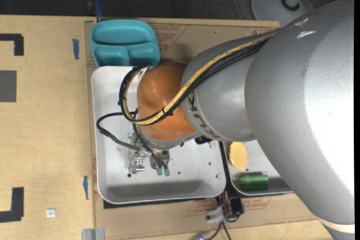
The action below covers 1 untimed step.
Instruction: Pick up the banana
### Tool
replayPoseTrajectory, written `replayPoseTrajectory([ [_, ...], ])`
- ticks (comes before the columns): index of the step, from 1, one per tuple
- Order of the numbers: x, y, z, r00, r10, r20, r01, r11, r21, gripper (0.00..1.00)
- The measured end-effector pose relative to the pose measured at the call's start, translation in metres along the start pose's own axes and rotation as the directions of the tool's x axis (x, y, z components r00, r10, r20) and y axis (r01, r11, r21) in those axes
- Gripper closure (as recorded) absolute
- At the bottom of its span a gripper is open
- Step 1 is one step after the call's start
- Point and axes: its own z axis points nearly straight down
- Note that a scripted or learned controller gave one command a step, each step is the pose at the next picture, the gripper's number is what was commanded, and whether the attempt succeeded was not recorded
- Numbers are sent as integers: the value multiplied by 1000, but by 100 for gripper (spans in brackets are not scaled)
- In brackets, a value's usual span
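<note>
A yellow rounded piece, likely the banana (238,154), shows in the right bin (270,193) at its left side, mostly hidden under the arm. My gripper (151,166) hangs low over the floor of the left bin (109,177), well left of the yellow piece and across the wall between the bins. Nothing lies under or in the gripper that I can make out. The orange band and grey wrist (163,101) cover the middle of the left bin.
A teal moulded tray (125,42) rests at the far edge of the left bin. A green cylinder-like object (252,180) lies near the front of the right bin, just below the yellow piece. Cables loop beside the wrist (112,129).
</note>
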Motion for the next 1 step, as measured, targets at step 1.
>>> replayPoseTrajectory([
  [1, 13, -1, 17, 967, -256, 1, 256, 967, 3, 100],
])
